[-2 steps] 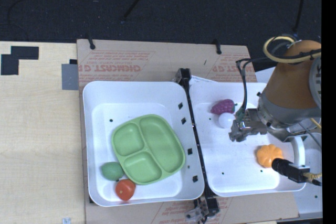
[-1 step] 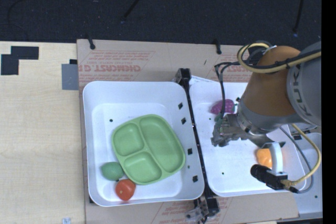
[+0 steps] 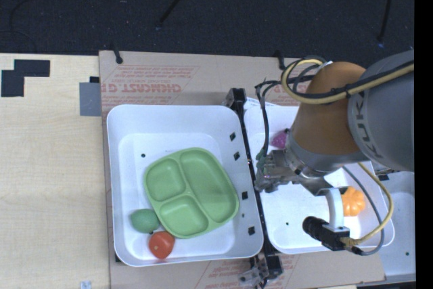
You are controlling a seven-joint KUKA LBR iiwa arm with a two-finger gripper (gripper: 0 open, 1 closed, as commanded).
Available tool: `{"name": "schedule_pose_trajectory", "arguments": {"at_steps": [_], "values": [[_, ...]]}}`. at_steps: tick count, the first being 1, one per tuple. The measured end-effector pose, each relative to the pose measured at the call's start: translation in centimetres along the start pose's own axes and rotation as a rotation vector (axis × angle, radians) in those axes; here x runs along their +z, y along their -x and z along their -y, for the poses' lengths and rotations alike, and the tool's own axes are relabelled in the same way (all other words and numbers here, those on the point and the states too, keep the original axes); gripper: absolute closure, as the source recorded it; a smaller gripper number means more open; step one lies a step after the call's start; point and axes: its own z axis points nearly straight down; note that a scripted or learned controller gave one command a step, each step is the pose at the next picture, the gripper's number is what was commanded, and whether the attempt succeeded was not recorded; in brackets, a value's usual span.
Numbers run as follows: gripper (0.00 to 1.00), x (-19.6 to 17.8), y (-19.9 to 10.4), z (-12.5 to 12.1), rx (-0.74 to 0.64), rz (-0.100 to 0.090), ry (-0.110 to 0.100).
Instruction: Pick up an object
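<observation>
White bin, small orange object

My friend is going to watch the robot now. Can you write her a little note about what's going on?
Hand: low over the right bin, near its left wall. I can't tell if it is holding anything.
Right bin: an orange object beside the arm and a pink object partly hidden behind it.
Left bin: a green divided plate, a green object and a red ball by the plate's near-left edge.
Done: no pick confirmed.
Left: grasp one object and lift it.
</observation>
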Motion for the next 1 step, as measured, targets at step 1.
{"name": "schedule_pose_trajectory", "arguments": {"at_steps": [1], "values": [[1.00, -1.17, -5.81, 0.51, -0.001, 0.001, 0.003]]}}
